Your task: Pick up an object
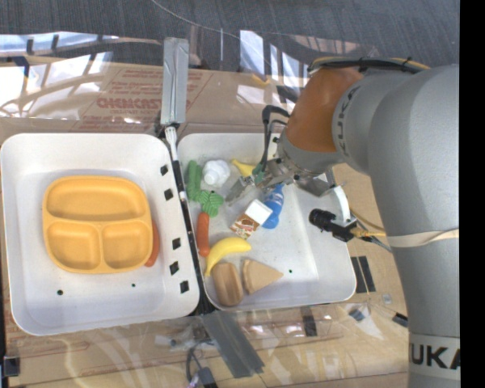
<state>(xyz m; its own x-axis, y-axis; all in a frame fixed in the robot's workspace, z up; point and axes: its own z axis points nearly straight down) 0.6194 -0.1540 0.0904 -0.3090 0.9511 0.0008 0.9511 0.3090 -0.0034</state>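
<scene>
My gripper point(255, 181) hangs low over the upper middle of the right bin point(323, 261), under the arm's orange band point(319, 120). Right below it lie a blue bottle point(274, 205) and a small milk carton point(253, 218). A yellow piece point(242, 166) and a white garlic bulb point(216, 171) sit just to its left. Along the bin's left wall are a green pickle point(194, 177), a leafy green piece point(212, 204) and an orange carrot point(203, 232). A banana point(227, 250), a bread loaf point(225, 282) and a sandwich wedge point(262, 275) lie at the front.
The left bin point(24, 281) holds a yellow divided tray point(99, 223) with a red-orange item point(153, 250) at its right edge. A black divider point(180, 217) separates the bins. The grey arm point(404, 184) covers the right bin's right side.
</scene>
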